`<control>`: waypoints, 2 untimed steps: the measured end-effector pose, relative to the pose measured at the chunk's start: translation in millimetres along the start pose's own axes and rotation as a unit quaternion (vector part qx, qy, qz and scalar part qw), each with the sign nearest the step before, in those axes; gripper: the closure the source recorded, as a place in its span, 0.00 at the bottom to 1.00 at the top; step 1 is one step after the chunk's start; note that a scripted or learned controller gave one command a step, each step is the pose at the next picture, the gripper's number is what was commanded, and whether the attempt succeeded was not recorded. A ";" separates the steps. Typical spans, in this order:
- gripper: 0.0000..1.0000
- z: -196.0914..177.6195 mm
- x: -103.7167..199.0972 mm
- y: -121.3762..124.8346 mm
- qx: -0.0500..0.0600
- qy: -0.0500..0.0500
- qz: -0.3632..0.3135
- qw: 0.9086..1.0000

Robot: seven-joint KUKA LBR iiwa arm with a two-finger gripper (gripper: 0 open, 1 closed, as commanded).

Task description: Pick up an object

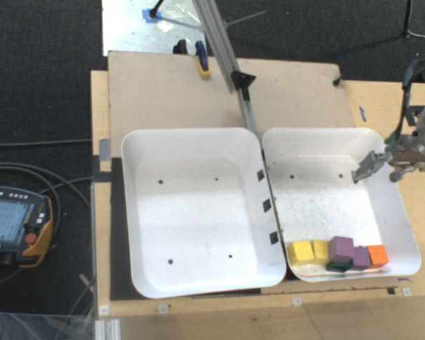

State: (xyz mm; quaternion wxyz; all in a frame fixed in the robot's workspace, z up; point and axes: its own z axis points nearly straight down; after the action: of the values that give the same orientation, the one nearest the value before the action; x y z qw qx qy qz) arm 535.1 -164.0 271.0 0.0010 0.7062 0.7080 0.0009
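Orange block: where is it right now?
The orange block sits in the right bin, at its near right corner, last in the row of blocks, touching the purple block on its left.

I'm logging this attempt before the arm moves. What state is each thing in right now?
Claw: above the right bin's upper right part, nothing seen between its fingers.
Right bin: holds all the blocks, along its near edge.
Left bin: flat on the bench beside the right bin.
Yellow blocks: two, side by side, resting.
Purple blocks: resting beside the yellow ones.
Dark green block: lying low, in front of the purple.
Orange block: resting at the row's right end.
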 end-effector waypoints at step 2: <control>1.00 -48.5 32.2 19.2 -0.002 -0.001 -0.005 1.000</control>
State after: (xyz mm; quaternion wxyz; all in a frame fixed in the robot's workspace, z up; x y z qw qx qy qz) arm 554.2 -131.8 319.5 0.0033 0.7026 0.7116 0.0020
